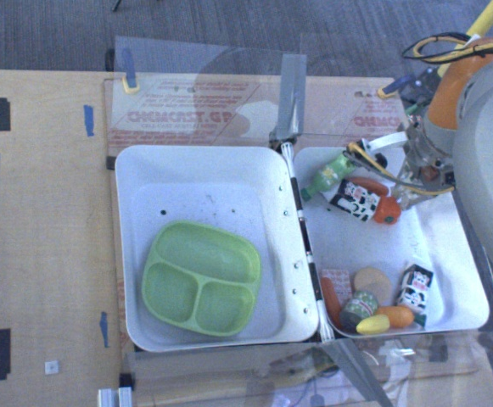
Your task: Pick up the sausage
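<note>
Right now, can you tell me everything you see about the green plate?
The green plate is light green and looks like smooth plastic. It has rounded corners and raised ridges that split it into three sections: one long section along the far side and two smaller ones along the near side. It lies flat and right side up on the floor of the left white bin, toward the near left part, turned a little askew. It touches the bin's floor and no other item.

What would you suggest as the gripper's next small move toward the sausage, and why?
Probably lower straight down. The gripper sits over the back of the right bin, close above the reddish sausage, which lies beside the cow-print carton. I can't tell from this view whether anything is grasped yet.
</note>
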Motion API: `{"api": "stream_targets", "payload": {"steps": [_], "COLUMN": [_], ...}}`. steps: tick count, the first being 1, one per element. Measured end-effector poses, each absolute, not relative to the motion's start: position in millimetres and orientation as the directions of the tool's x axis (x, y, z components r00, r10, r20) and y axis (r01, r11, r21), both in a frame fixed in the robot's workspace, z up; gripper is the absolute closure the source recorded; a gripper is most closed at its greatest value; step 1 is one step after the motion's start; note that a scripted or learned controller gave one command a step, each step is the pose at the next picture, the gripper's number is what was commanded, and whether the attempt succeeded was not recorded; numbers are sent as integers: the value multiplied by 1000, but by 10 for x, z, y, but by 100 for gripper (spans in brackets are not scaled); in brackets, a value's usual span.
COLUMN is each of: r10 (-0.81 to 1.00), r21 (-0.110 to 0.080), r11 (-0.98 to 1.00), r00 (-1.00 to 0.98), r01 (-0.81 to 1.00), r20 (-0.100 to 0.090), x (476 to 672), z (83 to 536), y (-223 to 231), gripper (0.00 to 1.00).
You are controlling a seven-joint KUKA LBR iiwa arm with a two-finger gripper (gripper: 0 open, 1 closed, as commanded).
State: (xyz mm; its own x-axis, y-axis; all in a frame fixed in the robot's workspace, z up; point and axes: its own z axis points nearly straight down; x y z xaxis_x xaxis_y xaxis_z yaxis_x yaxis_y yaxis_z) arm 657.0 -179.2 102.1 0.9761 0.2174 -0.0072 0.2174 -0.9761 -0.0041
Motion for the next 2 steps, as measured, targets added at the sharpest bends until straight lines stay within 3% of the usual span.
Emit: {"api": "stream_targets", "payload": {"steps": [1, 2], "r10": [218, 241], "r21": [-5, -5], "r11": [-976, -970], "r00": [976, 970], "r01": [218, 241], "r20": [-8, -10], "x": [6569, 6580], "z": [1018, 836], "y": [-1785, -1798], "gripper": [0, 0]}}
